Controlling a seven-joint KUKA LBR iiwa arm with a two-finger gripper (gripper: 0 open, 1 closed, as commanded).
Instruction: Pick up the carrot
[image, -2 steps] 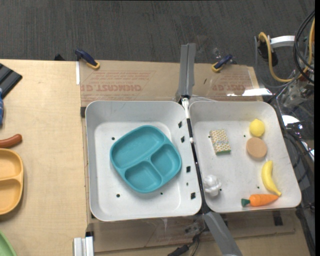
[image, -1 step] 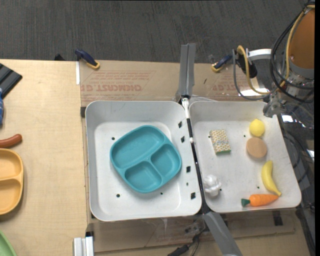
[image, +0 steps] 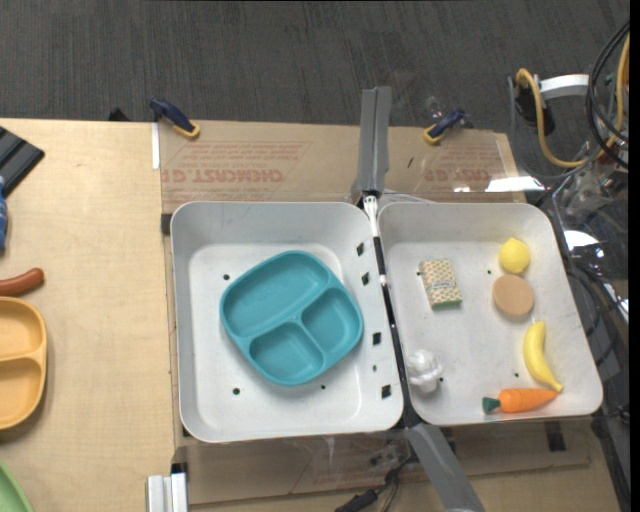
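Left white bin (image: 195, 300): holds 1 teal plastic plate with 3 compartments (image: 290, 317), lying tilted near the bin's middle; nothing lies in its compartments.
Right white bin (image: 470, 222): holds 6 things.
Orange carrot with green top (image: 520, 400): lies flat along the right bin's front edge, near its front right corner, green end pointing left.
Yellow banana (image: 541, 355): just behind the carrot, beside the right edge.
Round tan disc (image: 512, 296): near the right edge, behind the banana.
Yellow lemon (image: 514, 256): just behind the disc, toward the back right corner.
Small patterned box (image: 440, 283): middle of the right bin.
Small white lumpy object (image: 423, 370): near the front left corner; too blurred to identify.
End effector: its state cannot be told.
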